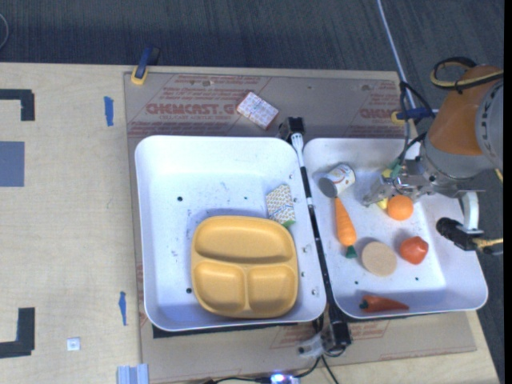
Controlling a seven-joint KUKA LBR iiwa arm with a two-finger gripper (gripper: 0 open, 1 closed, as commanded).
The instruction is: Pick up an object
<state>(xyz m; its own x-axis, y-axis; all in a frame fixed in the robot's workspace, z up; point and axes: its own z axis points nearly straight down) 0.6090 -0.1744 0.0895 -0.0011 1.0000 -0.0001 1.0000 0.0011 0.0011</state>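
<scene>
**End effector low over the orange ball, nothing lifted**

The table (64,214) carries 2 shallow white bins side by side, and the right bin (460,294) serves here as the landmark. The left bin (160,214), touching the right bin's left wall, holds the largest loose item, a yellow divided tray (244,264), with a small patterned packet (280,202) just beyond the tray's far right corner.

The arm (464,126), grey with an orange band, reaches in over the right bin's far right corner. Its end effector (392,186) sits low in the far half of that bin, just above and apparently touching the orange ball (399,207). Whether the end effector is released or clenched I cannot tell; the metal parts blur together at the ball's top.

Other things in the right bin, by size: a carrot (345,224) left of centre, pointing toward the far wall; a tan round disc (378,258) near the centre; a red tomato-like piece (414,250) just right of the disc; a white cup (338,178) lying near the far left corner; and a red chili (384,302) along the near wall.

As a judgement, the pick is at the approach or grasp stage. The ball rests on the bin floor, so closing, securing and lifting remain to be done.
</scene>
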